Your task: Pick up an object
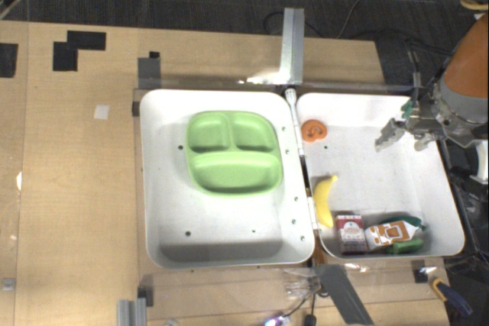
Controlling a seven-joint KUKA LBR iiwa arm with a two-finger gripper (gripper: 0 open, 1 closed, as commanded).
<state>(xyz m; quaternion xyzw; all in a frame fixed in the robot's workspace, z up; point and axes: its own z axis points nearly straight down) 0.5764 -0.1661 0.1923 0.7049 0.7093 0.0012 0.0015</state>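
Nothing's been grabbed yet. Candidates are all in the right bin: banana by the divider, orange round thing above it, small cartons along the front wall. The gripper is seen spread, nothing pinched, over bare floor. The banana's probably easiest, gripped across its width. Left bin: green tray.

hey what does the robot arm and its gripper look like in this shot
The arm shows a rounded orange section above a grey wrist collar. Its gripper is a metallic grey assembly with thin silvery fingers and small dark fittings. Dark cabling runs beside it.
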